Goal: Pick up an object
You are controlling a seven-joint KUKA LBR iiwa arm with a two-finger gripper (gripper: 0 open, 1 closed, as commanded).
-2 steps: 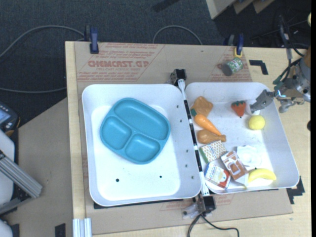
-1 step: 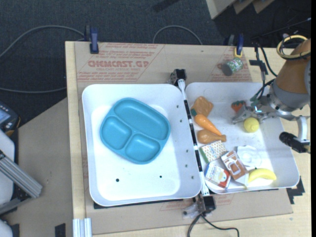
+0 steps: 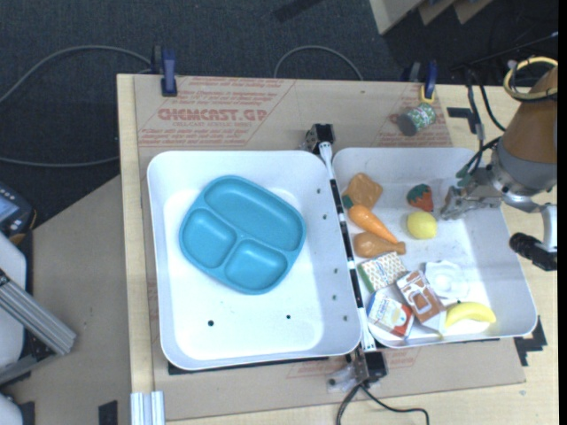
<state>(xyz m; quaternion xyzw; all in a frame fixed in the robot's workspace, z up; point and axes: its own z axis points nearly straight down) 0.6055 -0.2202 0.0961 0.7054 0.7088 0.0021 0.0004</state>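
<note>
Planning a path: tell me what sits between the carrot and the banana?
In the camera view, snack packets lie between the carrot and the banana.

A blue three-compartment plastic tray (image 3: 241, 234) is lying in the left white bin (image 3: 168, 273); toy foods, among them an orange plastic carrot (image 3: 372, 223), are sitting in the right white bin (image 3: 514, 277).

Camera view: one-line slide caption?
KUKA gripper poised over right bin of toy food, near strawberry; blue tray in left bin.
</note>
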